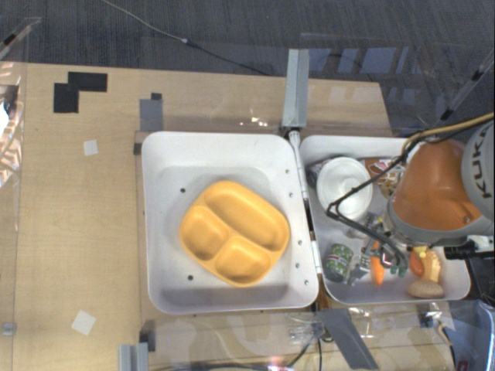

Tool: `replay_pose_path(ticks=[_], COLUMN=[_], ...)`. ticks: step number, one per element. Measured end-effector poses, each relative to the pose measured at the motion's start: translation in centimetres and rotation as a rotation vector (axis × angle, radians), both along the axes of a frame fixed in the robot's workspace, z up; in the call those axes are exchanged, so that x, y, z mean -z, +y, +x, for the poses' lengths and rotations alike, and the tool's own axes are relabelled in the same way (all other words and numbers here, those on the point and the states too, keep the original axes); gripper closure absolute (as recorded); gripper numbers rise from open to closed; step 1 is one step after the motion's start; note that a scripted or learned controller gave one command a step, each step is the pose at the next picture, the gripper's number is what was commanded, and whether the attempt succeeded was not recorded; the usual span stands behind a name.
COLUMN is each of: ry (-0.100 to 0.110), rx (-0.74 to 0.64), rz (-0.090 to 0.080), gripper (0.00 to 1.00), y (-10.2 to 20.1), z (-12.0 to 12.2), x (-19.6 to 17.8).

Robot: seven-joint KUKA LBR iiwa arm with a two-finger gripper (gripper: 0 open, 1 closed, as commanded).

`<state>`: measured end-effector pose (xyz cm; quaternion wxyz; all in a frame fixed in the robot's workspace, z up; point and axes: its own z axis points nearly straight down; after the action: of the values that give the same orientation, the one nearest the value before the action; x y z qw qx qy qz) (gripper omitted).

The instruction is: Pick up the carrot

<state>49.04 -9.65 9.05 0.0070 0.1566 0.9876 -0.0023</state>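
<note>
Gripper [384,255] lowered into the right bin [461,291], near its front edge, directly over the carrot [378,270]; whether the jaws stand apart or together cannot be told. The carrot lies between a small can [338,260] and a tan, rounded item [426,288] by the front right corner. Step in hand: approach and grasp. The next move calls for closing squarely on the carrot, then lifting. A yellow divided plate [234,231] occupies the left bin [158,207].
</note>
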Motion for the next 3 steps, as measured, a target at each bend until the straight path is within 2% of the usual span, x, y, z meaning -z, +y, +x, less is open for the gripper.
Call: replay_pose_path(ticks=[1,2,3], ry=[-0.002,-0.008,-0.017], rx=[0.039,-0.296,-0.298], rz=[-0.008,-0.002,-0.007], gripper=[0.0,0.0,1.0], y=[0.3,0.7,0.6], z=[0.0,0.3,0.6], x=[0.0,0.0,-1.3])
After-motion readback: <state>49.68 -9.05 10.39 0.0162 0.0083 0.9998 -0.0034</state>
